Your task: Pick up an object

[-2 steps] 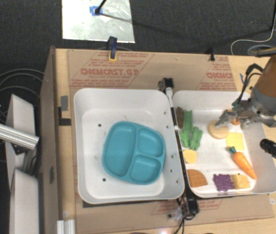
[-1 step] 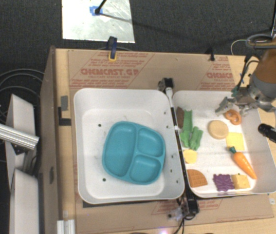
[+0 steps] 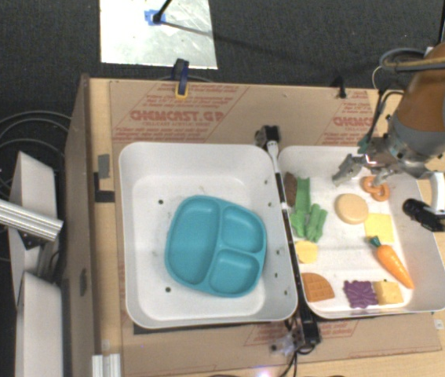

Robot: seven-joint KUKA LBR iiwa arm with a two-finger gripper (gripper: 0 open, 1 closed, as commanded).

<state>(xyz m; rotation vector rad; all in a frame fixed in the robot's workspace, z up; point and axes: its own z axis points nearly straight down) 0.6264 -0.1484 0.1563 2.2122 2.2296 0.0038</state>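
claw spread wide over the right bin, just beside a pretzel, carrot nearby, blue tray in left bin

Smooth blue plastic tray, glossy white bins, matt cardboard base.

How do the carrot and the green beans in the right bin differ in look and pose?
The carrot is orange with a green top; the green beans are all green. The carrot lies alone, slanted, near the bin's right side; the beans lie bunched together, nearly upright in the view, by the left wall. Both are toy foods resting untouched in the right bin.
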